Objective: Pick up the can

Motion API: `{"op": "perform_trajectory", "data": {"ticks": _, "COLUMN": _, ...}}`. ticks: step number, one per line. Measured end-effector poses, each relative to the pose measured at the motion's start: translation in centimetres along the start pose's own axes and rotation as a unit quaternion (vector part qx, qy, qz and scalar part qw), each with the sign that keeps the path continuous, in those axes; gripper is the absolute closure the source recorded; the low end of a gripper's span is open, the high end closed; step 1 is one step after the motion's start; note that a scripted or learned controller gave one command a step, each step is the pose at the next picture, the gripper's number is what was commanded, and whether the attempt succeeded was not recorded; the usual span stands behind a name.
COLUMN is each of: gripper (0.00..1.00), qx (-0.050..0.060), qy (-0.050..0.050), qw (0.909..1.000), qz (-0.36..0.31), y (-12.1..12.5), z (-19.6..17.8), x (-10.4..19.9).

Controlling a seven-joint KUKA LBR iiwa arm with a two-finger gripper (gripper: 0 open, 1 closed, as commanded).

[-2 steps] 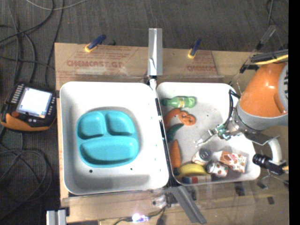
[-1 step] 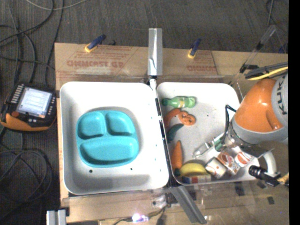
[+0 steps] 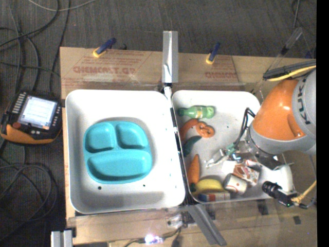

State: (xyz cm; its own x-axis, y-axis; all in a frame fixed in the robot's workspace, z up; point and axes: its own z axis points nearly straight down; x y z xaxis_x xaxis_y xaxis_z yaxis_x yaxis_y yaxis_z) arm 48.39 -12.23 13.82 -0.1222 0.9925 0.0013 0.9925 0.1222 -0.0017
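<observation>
The end effector is seen low inside the right bin, at the end of the grey arm with its orange band; metal parts of it glint there, but how far it is open, and whether anything is held, cannot be told from this slanted view. The can is found just in front of and a little to the right of the end effector, lying on its side near the front wall of the bin, with a pale round end turned toward a yellow banana and a red and white label along its body. A carrot lies to the near left of the end effector, and further behind it an orange toy and a green bottle are seen. Well apart to the left, beyond the divider, a blue sectioned plate rests in the left bin, and both bins are carried on the desk. The can is judged to be light, stiff and thin-walled, with a smooth surface that may slip or roll, and it could dent if squeezed hard. It is best taken across the middle of its round body, with the grip set square to its long axis, so that rolling away toward the banana or the bin wall is prevented.
</observation>
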Motion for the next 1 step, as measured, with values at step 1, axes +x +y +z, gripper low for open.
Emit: {"op": "perform_trajectory", "data": {"ticks": 1, "gripper": 0.0, "qx": 0.001, "qy": -0.003, "qw": 0.9944, "qz": 0.105, "y": 11.18, "z": 2.3, "x": -4.82}}
